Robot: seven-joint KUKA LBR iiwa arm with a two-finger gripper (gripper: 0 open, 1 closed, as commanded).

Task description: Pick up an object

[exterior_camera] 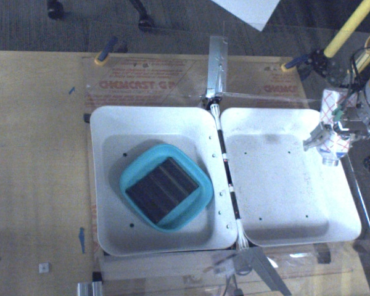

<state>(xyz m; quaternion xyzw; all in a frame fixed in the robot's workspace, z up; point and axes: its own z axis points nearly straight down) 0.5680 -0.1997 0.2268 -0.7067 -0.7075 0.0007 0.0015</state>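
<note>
Here the jaws (328,145) hung over the right bin's (283,227) far edge, blurred; whether clenched or released, I cannot tell. A blue container (166,187) lay in the left bin (111,227).

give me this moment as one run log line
tool: over right bin's right edge | object: blue tray with dark insert in left bin, apart from tool | pick: not done

The left bin (105,184) has its middle taken up by a blue dish (166,187) bearing a dark ridged block (161,189), leaving bare floor only along its walls, while the right bin (277,184) lies open across its floor, the tool (330,145) at its right rim.
</note>
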